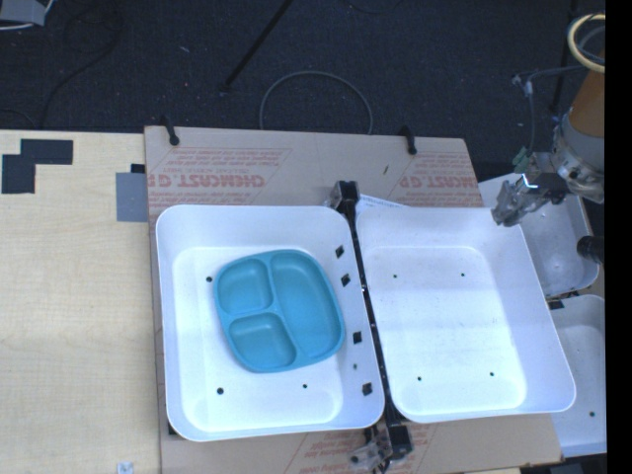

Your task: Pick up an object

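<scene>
A blue divided plate (278, 310) with three compartments lies flat in the left white bin (188, 235). The right white bin (523, 383) sits beside it. My gripper (511, 205) hangs at the far right, just past the right bin's back right corner, well away from the plate. The arm with its orange band (592, 102) rises behind it.
Both bins rest on a cardboard sheet (247, 171) on the bench. Black clips (346, 197) join the bins along the middle. A light wooden surface (69, 314) lies to the left. Cables run over the dark floor at the back.
</scene>
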